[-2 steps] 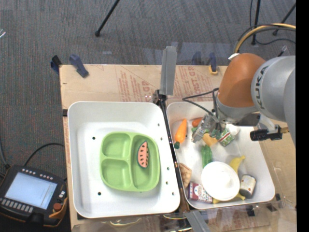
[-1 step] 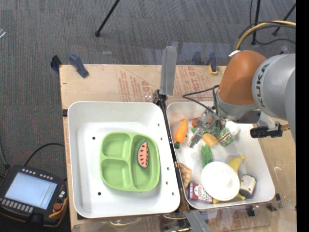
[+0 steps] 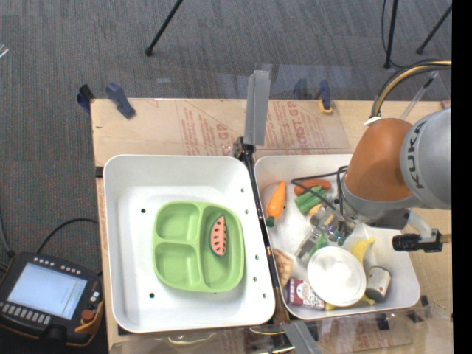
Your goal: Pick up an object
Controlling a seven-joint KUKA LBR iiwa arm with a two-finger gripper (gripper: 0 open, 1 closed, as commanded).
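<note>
The right bin (image 3: 409, 290) holds a jumble of small objects. An orange carrot (image 3: 276, 199) lies at its left side, with green pieces (image 3: 310, 198) and a red-orange piece (image 3: 320, 184) beside it. A white round bowl (image 3: 336, 275) sits near the front, with a yellow banana (image 3: 361, 249), a small can (image 3: 377, 282) and a red carton (image 3: 301, 293) around it. My gripper (image 3: 321, 236) reaches down into the middle of this bin, just above the white bowl and right of the carrot. Nothing is visibly held in it.
The left bin (image 3: 125, 198) holds a green divided tray (image 3: 177, 253) with a watermelon slice (image 3: 218, 236) in its right compartment. A grey post (image 3: 257, 113) stands behind the divider between the bins. A teach pendant (image 3: 48, 293) lies at the lower left.
</note>
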